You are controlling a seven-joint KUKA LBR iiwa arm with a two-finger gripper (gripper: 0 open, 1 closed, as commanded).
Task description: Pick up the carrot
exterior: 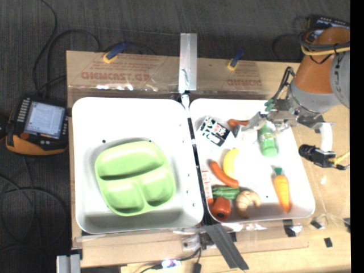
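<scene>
We see even, bright overhead light; both white bins are nearly washed out, with soft shadows along their inner walls. The green tray shows mild sheen. The dark floor looks grainy and slightly soft.

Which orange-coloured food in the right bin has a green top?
The carrot, by the bin's right wall; the sausage-like piece beside the banana has none.

Both white bins are looking like smooth, slightly glossy plastic. The green divided tray is showing a matt plastic finish. The carrot and the yellow banana are shining like smooth moulded plastic. The desk is appearing as matt brown board, with a glossy clear sheet lying along its far edge.
</scene>
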